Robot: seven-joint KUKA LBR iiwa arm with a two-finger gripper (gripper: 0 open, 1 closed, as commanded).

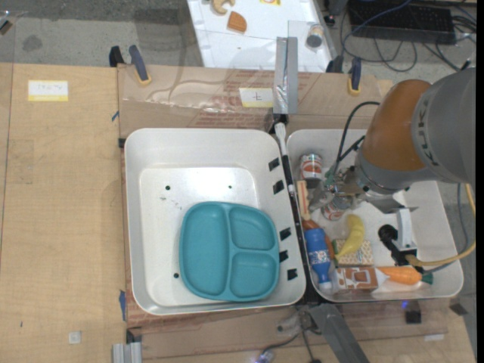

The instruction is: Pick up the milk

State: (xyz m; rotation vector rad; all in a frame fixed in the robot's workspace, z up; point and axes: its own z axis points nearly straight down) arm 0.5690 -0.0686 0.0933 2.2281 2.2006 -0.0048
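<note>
- You see the milk [355, 277], a small brown and white carton, lying at the front of the right bin [446, 278]; an orange carrot [401, 275] is just beside it, a blue bottle [318, 254] on its other side, a yellow banana [352, 235] just behind it
- The gripper [338, 195] is above this bin, behind the banana; its state you cannot tell
- The left bin [151, 165] holds a teal divided plate [227, 252]

A teal divided plate [228, 251] lies in the left bin [144, 203]. In the right bin [446, 278]: banana [352, 235] at center, carrot [401, 275] at five o'clock.
</note>
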